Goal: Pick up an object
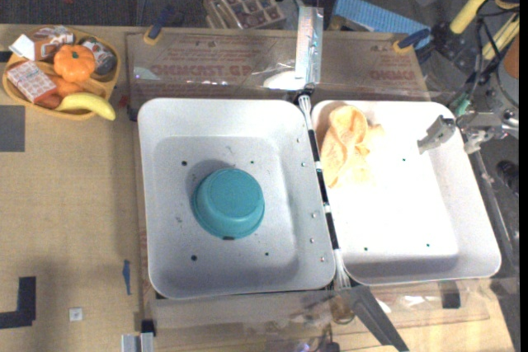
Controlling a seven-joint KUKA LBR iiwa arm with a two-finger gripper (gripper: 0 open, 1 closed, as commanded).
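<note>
A teal bowl [229, 203] lies upside down in the middle of the left bin [165, 128]. A crumpled yellow-orange cloth [343, 146] rests against the left wall of the right bin [429, 218], toward its back. My gripper [436, 133] hangs over the right bin's back right part, well to the right of the cloth and apart from it. Nothing is seen in its grasp. The arm's wrist [492, 121] sits at the bin's right rim.
A wicker tray [16, 84] with an orange pumpkin, a banana and small boxes stands at the bench's far left. Clear plastic panels [223, 62] line the back of both bins. Cables and clutter lie behind the bench.
</note>
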